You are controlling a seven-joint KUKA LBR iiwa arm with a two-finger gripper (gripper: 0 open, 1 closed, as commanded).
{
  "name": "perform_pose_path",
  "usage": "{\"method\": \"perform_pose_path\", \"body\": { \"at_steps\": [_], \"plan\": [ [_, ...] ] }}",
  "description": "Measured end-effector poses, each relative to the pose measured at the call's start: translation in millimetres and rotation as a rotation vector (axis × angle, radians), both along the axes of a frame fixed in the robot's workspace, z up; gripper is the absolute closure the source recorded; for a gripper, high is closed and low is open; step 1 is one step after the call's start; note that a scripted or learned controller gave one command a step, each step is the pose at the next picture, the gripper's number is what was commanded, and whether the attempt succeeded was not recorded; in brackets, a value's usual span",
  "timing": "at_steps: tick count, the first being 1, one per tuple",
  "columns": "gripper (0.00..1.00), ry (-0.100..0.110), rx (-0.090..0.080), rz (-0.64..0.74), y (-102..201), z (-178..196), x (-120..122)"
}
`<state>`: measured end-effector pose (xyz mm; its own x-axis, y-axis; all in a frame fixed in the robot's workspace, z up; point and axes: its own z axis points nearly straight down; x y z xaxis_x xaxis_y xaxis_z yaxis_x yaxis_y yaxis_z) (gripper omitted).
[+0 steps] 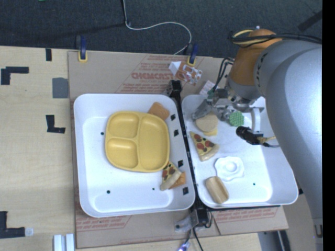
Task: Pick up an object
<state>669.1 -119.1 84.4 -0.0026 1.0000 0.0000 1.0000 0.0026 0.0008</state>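
Observation:
My gripper (204,111) is low over the back left corner of the right bin (272,192). It sits just above and touching the upper edge of a tan round bread piece (208,124). Below that lies a pizza slice (204,146), then a fried egg (229,168) and a bread roll (216,189) toward the front. A green item (236,118) lies right of the gripper, partly covered by the wrist. Nothing is visibly lifted off the bin floor.
The left bin (89,192) holds a yellow divided plate (137,141), a brown bread piece (159,110) and a second pizza slice (171,177) by the shared wall. The grey arm covers the right bin's right side. A cable and clamps lie behind the bins.

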Motion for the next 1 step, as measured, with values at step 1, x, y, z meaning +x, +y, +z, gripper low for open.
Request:
{"method": "perform_pose_path", "body": {
  "at_steps": [1],
  "plan": [
    [0.00, 0.004, 0.000, -0.001, 15.0, -0.3, -20.7]
  ]
}}
